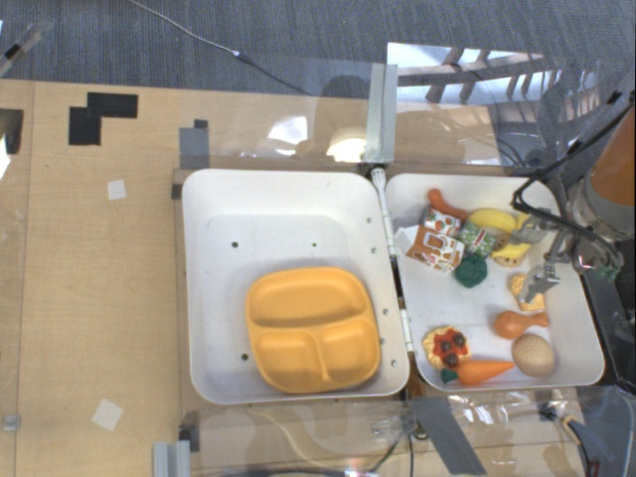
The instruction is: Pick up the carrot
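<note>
While the gripper (540, 284) hangs over the right bin (594, 366) with its fingers spread and nothing between them, the carrot (482, 372) lies below and left of it, near the egg (533, 355). Reaching comes next, I think.

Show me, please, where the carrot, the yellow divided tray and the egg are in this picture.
carrot (484, 371), camera view, middle of its orange body.
yellow divided tray (313, 328), camera view, the ridge between its compartments.
egg (534, 354), camera view, centre of its shell.
</note>
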`<state>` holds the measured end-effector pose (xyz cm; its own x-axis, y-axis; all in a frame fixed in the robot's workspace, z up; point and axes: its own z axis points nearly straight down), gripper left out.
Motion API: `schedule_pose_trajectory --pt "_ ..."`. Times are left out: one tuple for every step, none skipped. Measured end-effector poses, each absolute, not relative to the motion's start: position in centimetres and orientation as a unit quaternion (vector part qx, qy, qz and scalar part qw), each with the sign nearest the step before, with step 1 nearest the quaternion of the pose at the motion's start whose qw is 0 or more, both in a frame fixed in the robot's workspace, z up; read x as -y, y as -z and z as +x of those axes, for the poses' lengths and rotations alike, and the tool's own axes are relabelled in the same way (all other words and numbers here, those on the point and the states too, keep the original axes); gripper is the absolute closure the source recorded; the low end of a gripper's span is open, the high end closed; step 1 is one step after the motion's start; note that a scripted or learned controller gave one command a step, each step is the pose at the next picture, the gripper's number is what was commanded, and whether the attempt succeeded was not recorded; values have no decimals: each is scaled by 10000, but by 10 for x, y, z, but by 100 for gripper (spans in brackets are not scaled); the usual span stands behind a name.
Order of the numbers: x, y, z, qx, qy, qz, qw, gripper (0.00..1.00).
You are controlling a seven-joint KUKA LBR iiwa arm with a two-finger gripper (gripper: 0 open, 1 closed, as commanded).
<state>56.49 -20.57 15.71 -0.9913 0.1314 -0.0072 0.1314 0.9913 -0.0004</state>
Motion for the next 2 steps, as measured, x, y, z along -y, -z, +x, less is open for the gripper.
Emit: schedule_pose_trajectory --pt "206 -93 584 -9957 20 916 111 0" --pt "205 -92 504 -9812 0 1927 55 0"
